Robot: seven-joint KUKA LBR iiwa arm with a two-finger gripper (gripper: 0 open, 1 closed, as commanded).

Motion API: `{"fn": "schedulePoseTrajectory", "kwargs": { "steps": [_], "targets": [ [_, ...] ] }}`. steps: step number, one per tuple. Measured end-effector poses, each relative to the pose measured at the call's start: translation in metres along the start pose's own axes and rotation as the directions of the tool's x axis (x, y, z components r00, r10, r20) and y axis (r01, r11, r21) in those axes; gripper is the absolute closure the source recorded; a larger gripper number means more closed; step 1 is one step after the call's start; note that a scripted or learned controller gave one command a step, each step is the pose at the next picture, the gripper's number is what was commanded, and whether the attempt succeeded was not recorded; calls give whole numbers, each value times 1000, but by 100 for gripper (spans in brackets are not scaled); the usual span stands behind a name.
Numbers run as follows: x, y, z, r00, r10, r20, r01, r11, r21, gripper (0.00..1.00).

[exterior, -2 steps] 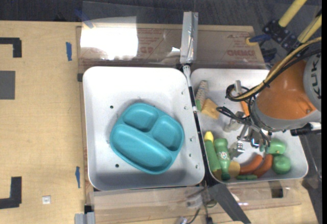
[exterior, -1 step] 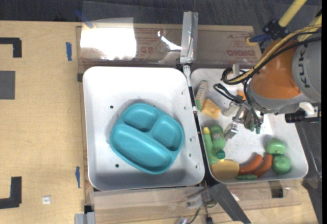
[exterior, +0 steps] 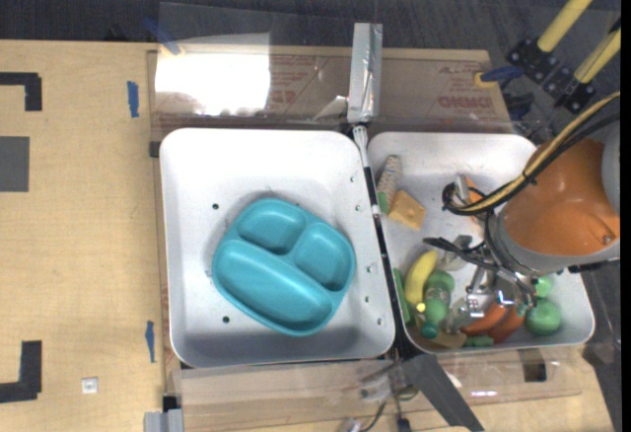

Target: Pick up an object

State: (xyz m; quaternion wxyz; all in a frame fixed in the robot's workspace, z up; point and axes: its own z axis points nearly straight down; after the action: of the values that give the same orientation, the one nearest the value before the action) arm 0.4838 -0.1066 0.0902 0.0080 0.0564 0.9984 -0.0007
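Gripper (exterior: 485, 297): low over the right bin's (exterior: 414, 156) front edge, among the toy food; whether it has hold of anything, I cannot tell.
Objects: yellow banana (exterior: 420, 272) and green pieces (exterior: 543, 319) crowd the front edge; cheese wedge (exterior: 406, 211) nearer the left wall.
Left bin (exterior: 187, 223): teal divided plate (exterior: 286, 265) at centre.

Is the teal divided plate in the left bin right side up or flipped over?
Right side up: the teal divided plate lies in the left bin with its three compartments open toward the camera.
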Motion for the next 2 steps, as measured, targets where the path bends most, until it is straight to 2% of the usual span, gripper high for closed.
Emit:
{"fn": "schedulePoseTrajectory", "kwargs": {
  "steps": [1,2],
  "targets": [
    [-53,11,1,954,-299,0,299,954,0,0],
    [-64,18,1,923,-386,-1,386,923,1,0]
  ]
}}
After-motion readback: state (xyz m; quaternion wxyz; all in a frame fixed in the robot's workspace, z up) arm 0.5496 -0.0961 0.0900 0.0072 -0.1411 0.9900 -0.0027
